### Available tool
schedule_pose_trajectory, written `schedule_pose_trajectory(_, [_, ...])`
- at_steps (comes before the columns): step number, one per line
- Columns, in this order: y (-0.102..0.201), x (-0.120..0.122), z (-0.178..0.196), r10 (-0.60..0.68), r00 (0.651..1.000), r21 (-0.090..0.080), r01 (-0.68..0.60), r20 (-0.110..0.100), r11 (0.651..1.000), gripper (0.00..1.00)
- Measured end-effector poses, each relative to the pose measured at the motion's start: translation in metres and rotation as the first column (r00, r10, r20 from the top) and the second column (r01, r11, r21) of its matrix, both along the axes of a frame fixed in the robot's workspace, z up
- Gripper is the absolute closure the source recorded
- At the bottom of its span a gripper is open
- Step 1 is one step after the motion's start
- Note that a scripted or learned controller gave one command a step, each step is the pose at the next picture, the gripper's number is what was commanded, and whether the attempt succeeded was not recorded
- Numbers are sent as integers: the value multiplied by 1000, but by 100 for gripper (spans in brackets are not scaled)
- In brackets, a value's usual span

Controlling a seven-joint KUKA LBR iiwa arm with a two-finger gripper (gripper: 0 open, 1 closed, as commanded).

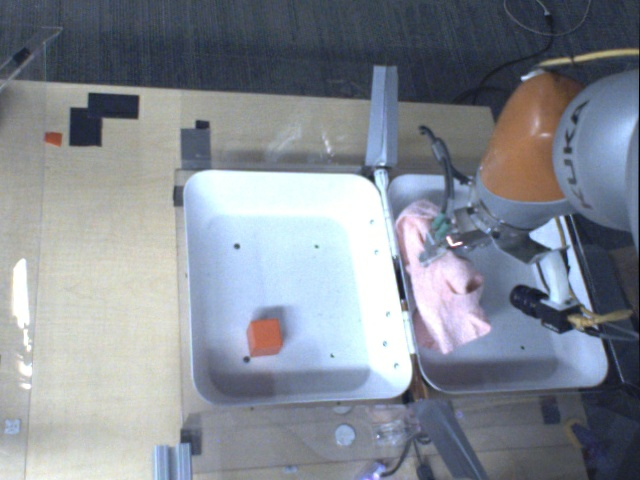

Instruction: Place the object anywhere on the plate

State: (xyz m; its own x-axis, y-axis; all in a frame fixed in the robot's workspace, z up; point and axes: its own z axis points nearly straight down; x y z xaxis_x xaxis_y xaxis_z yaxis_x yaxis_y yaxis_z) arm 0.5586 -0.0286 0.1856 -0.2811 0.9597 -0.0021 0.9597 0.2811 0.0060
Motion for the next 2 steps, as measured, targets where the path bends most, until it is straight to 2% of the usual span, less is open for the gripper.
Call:
schedule_pose_trajectory(1, [1, 3, 40, 7, 1000, 0, -7, 3, 1000, 100])
schedule_pose_trajectory(2, [56, -14, 34, 399, 917, -1, -399, 0, 917, 100])
